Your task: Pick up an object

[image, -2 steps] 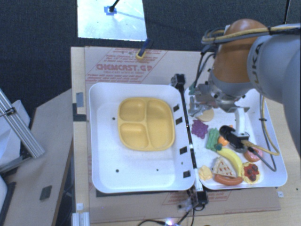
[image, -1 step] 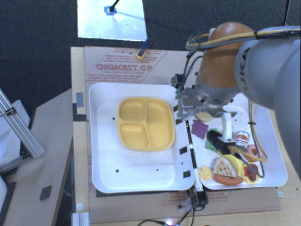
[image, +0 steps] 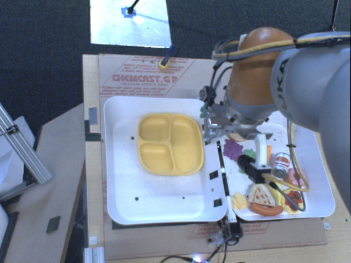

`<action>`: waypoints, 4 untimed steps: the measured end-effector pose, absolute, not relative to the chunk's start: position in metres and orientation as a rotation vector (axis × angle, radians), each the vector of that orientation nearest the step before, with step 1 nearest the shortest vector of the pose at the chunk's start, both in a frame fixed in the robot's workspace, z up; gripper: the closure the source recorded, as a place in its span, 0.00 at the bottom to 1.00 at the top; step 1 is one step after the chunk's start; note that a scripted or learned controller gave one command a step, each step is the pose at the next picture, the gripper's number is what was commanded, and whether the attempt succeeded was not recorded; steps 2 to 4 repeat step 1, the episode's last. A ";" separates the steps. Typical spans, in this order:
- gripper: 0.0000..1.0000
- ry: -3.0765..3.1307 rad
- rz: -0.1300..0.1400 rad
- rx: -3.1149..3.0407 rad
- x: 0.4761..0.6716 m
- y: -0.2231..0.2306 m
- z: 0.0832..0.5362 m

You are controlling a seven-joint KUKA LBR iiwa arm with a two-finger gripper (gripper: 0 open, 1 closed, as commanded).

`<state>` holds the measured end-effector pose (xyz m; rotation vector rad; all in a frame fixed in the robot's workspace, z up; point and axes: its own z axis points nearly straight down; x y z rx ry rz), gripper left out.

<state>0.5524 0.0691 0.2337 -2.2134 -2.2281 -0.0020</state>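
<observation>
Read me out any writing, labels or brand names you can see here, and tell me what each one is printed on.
"CHEMCAST G P": red print on the brown sheet behind the bins; smaller red lines beneath it are too blurred to read.
"KUKA": only partly legible, on the grey arm.
Label on the small can: too small to read.

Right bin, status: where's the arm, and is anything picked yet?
Arm low over right bin, wrist hiding its upper part. Toy food lying in the bin. Yellow tray in left bin.

The yellow three-compartment plastic tray [image: 169, 144] looks smooth and matt. The shallow white plastic bin [image: 118, 196] beneath it has a faint sheen. The printed brown cardboard sheet [image: 145, 76] is dull; the square metal plate [image: 129, 15] looks brushed.
</observation>
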 end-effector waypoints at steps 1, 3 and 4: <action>1.00 -2.222 0.001 -2.221 0.561 0.060 0.220; 1.00 -2.222 0.001 -2.221 0.561 0.060 0.220; 1.00 -2.222 0.001 -2.221 0.561 0.060 0.220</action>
